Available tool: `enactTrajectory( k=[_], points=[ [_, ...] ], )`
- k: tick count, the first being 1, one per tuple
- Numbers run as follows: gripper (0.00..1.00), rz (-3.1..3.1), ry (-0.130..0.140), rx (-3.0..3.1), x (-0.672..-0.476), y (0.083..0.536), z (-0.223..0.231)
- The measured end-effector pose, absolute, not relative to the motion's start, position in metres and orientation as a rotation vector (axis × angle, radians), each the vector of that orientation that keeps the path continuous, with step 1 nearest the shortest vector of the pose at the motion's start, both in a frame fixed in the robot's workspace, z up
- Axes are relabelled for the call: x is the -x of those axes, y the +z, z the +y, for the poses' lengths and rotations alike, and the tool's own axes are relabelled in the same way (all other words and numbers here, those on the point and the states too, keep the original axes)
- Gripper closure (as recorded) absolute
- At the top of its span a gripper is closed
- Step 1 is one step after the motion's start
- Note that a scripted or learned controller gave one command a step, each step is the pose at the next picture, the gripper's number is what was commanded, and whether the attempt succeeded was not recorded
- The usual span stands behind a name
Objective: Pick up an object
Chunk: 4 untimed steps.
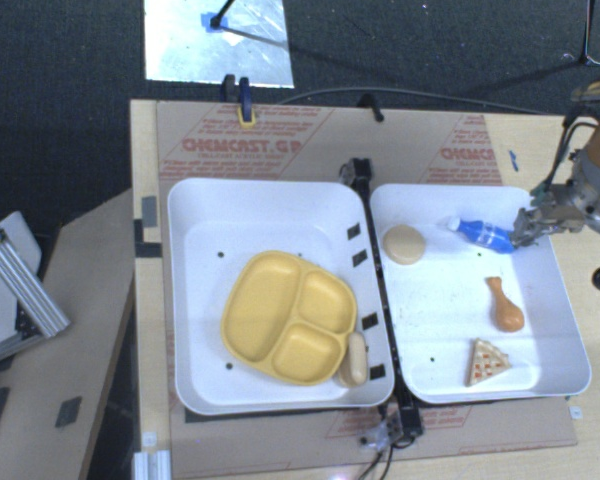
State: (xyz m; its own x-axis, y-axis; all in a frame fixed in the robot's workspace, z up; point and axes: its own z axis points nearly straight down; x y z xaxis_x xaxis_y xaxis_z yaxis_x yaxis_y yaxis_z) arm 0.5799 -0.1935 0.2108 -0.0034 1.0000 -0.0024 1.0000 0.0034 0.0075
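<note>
Blue bottle [485, 234] lies in the upper right of the right bin [560, 368], its right end touching the gripper [529, 228], though whether anything is gripped cannot be told.

Left bin [195, 268] holds the tray [288, 317]; right bin [550, 368] holds bottle [485, 234], bun [404, 244], drumstick [504, 306], pizza slice [487, 361].
</note>
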Motion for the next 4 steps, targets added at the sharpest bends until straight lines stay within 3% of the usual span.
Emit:
enactTrajectory(
  k=[1, 4],
  points=[
    [1.00, 2.223, 0.004, -2.214, -0.581, 0.237, -0.194],
    [1.00, 2.232, 0.004, -2.211, -0.580, 0.237, -0.040]
  ],
)
